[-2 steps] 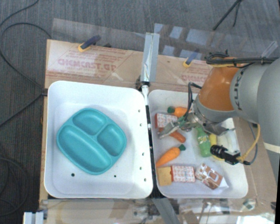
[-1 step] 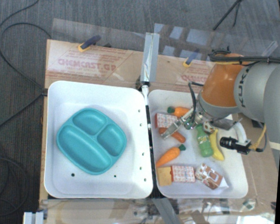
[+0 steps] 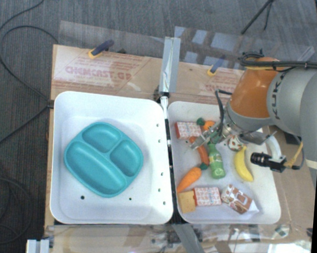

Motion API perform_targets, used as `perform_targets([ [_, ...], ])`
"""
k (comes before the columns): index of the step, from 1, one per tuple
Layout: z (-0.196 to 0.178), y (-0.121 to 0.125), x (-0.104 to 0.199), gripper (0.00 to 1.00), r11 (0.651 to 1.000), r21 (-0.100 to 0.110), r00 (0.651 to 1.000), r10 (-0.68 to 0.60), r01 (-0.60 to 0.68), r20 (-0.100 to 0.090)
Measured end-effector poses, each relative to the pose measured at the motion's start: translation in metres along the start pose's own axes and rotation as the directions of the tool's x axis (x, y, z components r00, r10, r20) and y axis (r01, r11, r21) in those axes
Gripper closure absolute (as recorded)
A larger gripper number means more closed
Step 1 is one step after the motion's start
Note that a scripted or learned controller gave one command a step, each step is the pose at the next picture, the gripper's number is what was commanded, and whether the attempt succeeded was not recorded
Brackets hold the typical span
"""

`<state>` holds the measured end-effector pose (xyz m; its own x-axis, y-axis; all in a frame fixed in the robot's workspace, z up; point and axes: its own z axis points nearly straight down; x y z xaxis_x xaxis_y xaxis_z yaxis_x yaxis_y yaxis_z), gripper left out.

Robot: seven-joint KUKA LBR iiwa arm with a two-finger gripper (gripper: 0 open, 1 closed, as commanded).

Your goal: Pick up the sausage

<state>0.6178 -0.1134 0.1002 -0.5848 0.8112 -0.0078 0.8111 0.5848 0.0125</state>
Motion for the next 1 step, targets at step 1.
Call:
perform_targets([
  [1, -0.1828, 0.0566, 0.0523, 1.0, 0.995, 0.01, 0.995, -0.101, 0.101, -0.008],
])
